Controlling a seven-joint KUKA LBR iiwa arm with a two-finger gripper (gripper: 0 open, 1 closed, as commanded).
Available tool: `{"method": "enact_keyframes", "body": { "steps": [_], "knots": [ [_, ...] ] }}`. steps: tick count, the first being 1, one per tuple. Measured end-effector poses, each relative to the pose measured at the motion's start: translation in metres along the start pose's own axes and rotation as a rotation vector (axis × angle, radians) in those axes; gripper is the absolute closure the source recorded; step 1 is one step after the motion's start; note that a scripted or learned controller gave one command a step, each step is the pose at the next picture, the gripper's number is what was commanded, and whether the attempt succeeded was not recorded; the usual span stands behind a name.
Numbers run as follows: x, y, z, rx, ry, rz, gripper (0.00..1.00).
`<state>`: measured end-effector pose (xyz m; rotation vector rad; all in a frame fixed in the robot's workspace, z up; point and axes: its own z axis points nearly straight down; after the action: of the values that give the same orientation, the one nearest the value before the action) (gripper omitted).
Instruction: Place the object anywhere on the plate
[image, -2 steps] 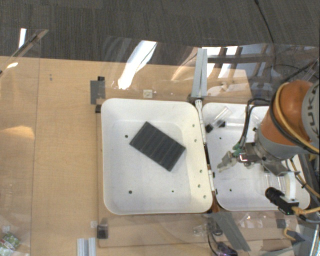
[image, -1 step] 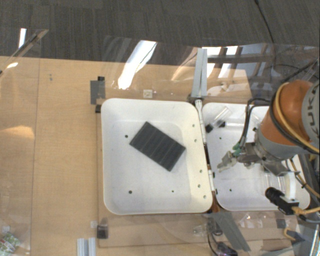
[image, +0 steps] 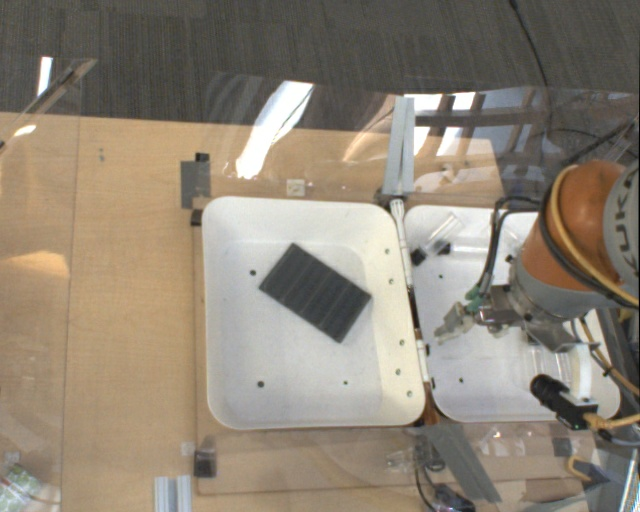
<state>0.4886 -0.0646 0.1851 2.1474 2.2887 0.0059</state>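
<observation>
A dark grey ribbed rectangular plate (image: 316, 292) lies flat and turned at an angle in the middle of the left white bin (image: 230, 390). A small pale object with a dark end (image: 432, 243) rests in the far left corner of the right bin (image: 470, 400), close to the divider. My gripper (image: 455, 320) hangs over the left half of the right bin, pointing left toward the divider, nearer the camera than the small object and apart from it. Nothing is visible in its grasp. The grey and orange arm (image: 585, 235) covers the right part of that bin.
The raised rims of the two bins meet at a divider (image: 410, 300) between gripper and plate. A metal post (image: 400, 140) stands behind the bins. Cables and a black fitting (image: 560, 398) hang by the arm at the right. Bare wooden bench (image: 100, 300) lies to the left.
</observation>
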Motion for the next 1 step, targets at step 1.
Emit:
{"method": "enact_keyframes", "body": {
  "steps": [1],
  "knots": [
    [0.0006, 0.0024, -0.0105, -0.005, 0.000, -0.004, 1.00]
  ]
}}
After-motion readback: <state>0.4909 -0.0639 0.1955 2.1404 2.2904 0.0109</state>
